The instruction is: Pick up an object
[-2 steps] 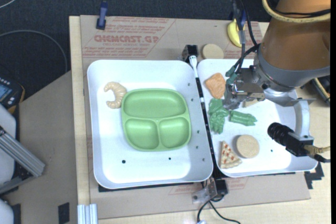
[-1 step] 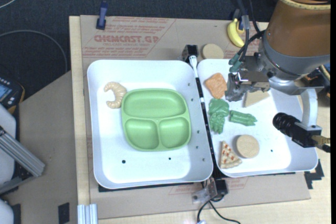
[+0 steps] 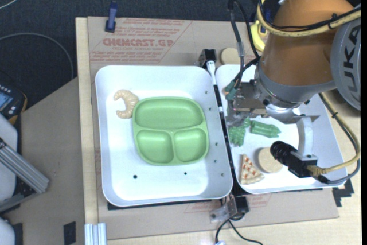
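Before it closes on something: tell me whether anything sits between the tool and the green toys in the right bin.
Nothing visible stands between them. The tool hangs right at the green toys near the right bin's left wall; the pizza slice and round cookie lie apart, nearer the front.

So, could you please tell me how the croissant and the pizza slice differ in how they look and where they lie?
The croissant is a pale tan, curled crescent; the pizza slice is a flat triangle with red spots. The croissant lies in the left bin, touching the green divided plate; the pizza slice lies in the right bin, near its front edge beside a round tan piece. Both look like toy food lying free of the gripper.
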`<state>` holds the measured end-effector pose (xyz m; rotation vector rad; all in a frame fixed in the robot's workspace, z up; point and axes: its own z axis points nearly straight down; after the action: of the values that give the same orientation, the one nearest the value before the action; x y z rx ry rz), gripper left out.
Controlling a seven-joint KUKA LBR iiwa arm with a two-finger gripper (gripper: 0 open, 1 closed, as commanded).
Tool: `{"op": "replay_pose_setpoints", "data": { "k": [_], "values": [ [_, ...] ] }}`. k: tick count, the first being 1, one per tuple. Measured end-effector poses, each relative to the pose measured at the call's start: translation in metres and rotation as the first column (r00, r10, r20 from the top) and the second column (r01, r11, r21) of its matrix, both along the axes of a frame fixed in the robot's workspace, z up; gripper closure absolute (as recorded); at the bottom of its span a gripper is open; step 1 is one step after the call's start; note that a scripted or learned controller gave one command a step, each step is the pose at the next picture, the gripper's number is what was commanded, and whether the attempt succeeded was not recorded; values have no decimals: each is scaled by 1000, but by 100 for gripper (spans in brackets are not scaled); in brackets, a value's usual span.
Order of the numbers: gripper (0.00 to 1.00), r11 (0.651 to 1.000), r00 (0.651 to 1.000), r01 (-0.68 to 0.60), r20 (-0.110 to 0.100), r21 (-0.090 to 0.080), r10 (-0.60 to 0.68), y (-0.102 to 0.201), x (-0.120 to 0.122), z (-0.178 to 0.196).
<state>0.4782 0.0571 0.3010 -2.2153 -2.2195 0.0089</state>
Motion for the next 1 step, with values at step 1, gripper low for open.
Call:
{"op": "replay_pose_setpoints", "data": {
  "k": [1],
  "values": [
    [100,1000,1000,0,12,1,0,12,1,35]
  ]
}}
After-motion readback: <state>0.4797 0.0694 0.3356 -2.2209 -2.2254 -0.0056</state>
